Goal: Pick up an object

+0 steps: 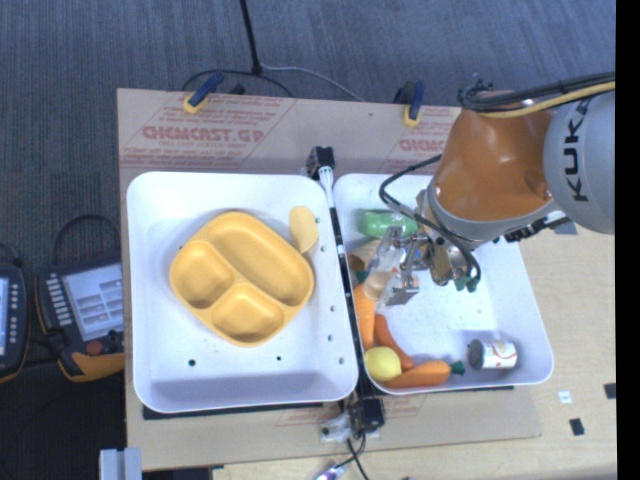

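Orange carrot (364,315) at the gripper's (398,268) seven o'clock looks light, stiff, slick; grasp mid-length. Whether the gripper is wide or narrow, I cannot tell.

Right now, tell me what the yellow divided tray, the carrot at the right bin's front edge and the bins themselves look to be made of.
Yellow divided tray: moulded plastic by its look, smooth, one even colour, with soft sheen on its rounded compartments.
Carrot: probably toy plastic; its orange is too uniform and smooth for a real one.
Bins: thin white plastic, it seems, semi-gloss, with rounded formed rims.
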Robot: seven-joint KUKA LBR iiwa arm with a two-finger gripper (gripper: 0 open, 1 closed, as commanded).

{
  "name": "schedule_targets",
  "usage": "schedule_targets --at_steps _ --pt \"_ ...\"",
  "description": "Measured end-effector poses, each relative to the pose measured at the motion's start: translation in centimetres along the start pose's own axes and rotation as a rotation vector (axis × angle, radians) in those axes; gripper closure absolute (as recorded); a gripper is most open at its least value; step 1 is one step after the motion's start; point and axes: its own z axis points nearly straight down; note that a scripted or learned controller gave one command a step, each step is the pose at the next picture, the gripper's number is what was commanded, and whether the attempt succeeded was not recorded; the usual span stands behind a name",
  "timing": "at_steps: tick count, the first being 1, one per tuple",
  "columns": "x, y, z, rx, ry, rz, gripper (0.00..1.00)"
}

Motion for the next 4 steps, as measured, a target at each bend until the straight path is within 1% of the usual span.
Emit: schedule_targets --at_steps 1,2,3,4 --pt "-0.5 3.0 0.0 -0.001 0.000 -0.525 1.00" --pt "-0.5 3.0 0.0 -0.001 0.000 -0.525 0.00" --pt "1.9 0.2 0.0 -0.002 0.000 -1.092 0.00" --pt "-5.7 -2.0 0.0 -0.002 -0.002 -1.321 0.00"
